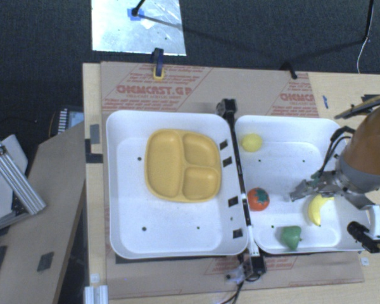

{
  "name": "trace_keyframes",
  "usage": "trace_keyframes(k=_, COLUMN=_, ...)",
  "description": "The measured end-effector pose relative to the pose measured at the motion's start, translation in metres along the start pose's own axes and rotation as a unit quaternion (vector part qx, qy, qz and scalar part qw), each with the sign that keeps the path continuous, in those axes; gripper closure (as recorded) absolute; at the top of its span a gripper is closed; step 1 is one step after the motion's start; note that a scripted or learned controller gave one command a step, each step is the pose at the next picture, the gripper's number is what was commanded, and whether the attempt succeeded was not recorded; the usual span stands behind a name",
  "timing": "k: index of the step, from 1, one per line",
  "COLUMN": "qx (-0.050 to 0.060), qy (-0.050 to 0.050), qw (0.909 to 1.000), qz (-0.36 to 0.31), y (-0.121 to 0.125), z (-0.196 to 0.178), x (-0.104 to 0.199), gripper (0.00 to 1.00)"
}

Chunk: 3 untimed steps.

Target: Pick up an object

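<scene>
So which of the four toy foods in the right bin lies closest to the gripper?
The banana, directly beside the gripper; the tomato, lemon and green pepper lie farther off.

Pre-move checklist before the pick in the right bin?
1. Target: banana just below gripper - ok.
2. Finger state: cannot tell.
3. Anything held: nothing seen between fingers - cannot tell.
4. Neighbours: tomato and green pepper lie apart from banana - ok.
5. Lemon far from arm, near the bin's far-left corner - ok.
6. Yellow tray sits in left bin, out of the way - ok.
</scene>
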<state>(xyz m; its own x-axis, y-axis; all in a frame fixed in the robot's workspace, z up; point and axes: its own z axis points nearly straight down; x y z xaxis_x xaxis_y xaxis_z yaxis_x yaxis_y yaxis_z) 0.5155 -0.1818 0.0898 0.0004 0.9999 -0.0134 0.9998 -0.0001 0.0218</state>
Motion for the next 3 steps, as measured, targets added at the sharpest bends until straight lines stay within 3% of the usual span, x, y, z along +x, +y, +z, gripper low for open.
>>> trace_keyframes(k=1, qx=0.008, qy=0.005, qw=1.0, qz=0.0, y=-0.004, z=-0.006, x=0.003, gripper=1.0)
trace_keyframes(k=3, qx=0.008, qy=0.006, qw=1.0, qz=-0.002, y=-0.002, z=-0.116, x=0.002, gripper=1.0)
